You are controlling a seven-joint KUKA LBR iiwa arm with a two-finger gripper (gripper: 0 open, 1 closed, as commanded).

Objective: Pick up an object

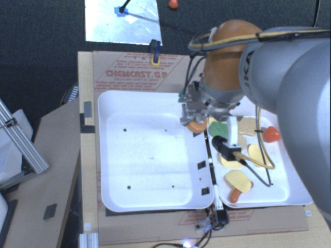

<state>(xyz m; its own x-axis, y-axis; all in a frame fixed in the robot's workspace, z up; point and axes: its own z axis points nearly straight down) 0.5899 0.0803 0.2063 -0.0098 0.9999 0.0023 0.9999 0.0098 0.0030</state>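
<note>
My gripper [195, 119] hangs over the divide between the two bins, at the far end of the right bin [292, 190]. A small orange object [197, 127] sits right at the gripper's tip, partly covered by it; whether it is gripped I cannot see. Just to its right lie a green piece [218, 128], several yellow pieces [238, 180], a red tomato-like item [271, 134] and a small orange stick [235, 195]. The big grey arm hides the right bin's far right part.
The left bin [106, 154] stands beside the right one on brown cardboard [129, 72]. A yellow clamp [155, 61] sits at the cardboard's far edge. A black cable [223, 146] from the arm drapes over the right bin. A metal rail [20, 143] stands at the left.
</note>
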